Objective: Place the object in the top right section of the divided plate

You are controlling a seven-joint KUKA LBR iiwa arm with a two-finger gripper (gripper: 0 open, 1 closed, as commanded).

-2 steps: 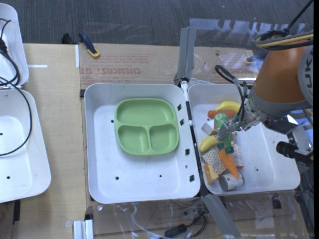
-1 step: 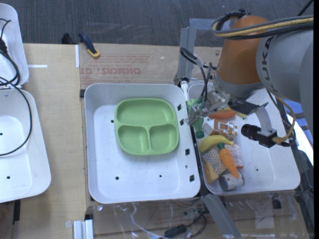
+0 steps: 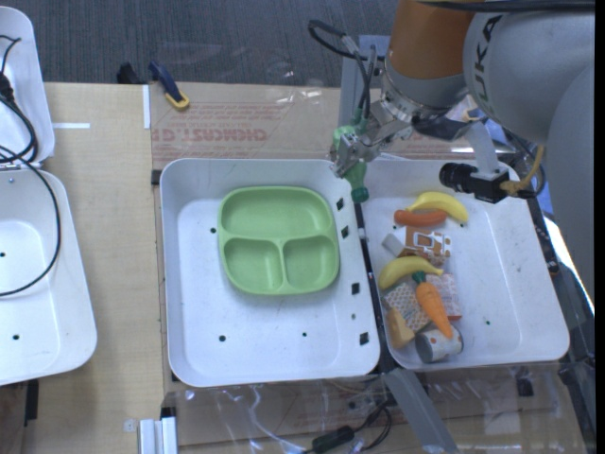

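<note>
Smooth green divided plate (image 3: 279,239) in left white bin (image 3: 180,282), jaws (image 3: 352,164) above bin edge, spread unclear

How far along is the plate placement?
Done: nothing visible; the green divided plate in the left bin has bare sections. In hand: the tool sits over the divider between bins with something small and green at its tip. Left: placing it in the top right section.

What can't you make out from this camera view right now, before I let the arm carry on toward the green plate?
- Gripper: too small and blurred to tell whether the green bit at its tip is held.
- Toy food pile: lower items overlap, so they can't be identified.
- Divided plate: fully in view.
- Arm: cut off by the top edge.
</note>
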